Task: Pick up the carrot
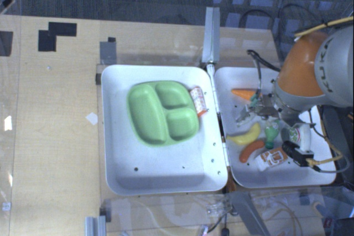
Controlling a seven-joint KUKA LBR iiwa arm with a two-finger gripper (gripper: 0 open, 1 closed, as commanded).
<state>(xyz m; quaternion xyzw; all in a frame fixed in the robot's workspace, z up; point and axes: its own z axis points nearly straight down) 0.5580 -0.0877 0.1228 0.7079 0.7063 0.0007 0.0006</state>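
Looming closest to the lens, the arm (323, 66) enters from the right, a smooth grey casing with a glossy orange band, bulky and rounded, hanging over the right bin (287, 177). Beneath everything lies the bench (55, 119), pale wood-toned and flat, with black angular marks near its far left. The left bin (160, 177) is a shallow white tray with rounded corners; in it sits a green plate (163, 112), matte plastic, divided into three compartments, and a small wrapped packet (198, 99) leans at the plate's right edge. In the right bin, the fingers (255, 108) are dark metal, cluttered with cables, and whether they are parted or closed cannot be told. The carrot (243, 94), orange and tapered, lies at the far left part of the right bin, just beside the fingers and slightly beyond them, not between them. Nearer the camera lie a curved yellow banana (247, 135), a reddish sausage (251, 151) and a small orange-and-white carton (274, 157).
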